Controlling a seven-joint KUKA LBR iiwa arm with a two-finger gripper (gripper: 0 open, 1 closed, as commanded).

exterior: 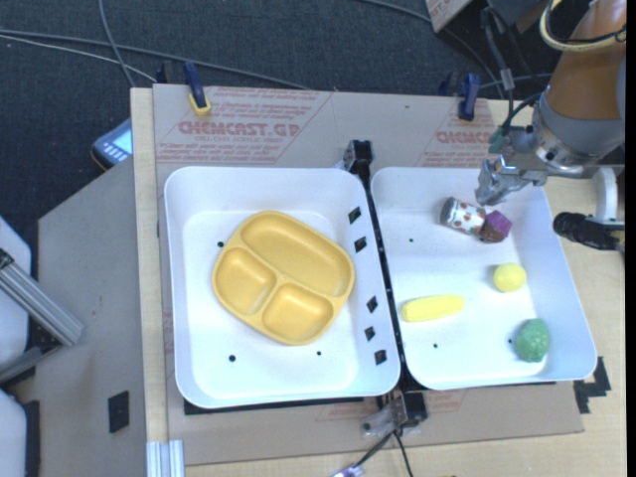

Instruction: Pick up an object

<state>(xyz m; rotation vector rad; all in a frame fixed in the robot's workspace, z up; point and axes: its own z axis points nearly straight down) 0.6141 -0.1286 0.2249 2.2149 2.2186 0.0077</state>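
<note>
The pincer point(494, 189) hangs over the far part of the right bin point(556, 366), just above a small can point(461, 214) and a purple toy point(495, 227). I cannot tell how it stands. A yellow ball point(509, 277), yellow block point(431, 308) and green toy point(532, 339) lie nearer the worktop's front edge. The left bin point(189, 366) holds a yellow tray point(282, 276).

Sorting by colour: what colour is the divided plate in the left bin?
Yellow divided plate; camera view.

Blue clamps point(196, 89) on cardboard point(248, 122); cables point(119, 43) behind.
</note>
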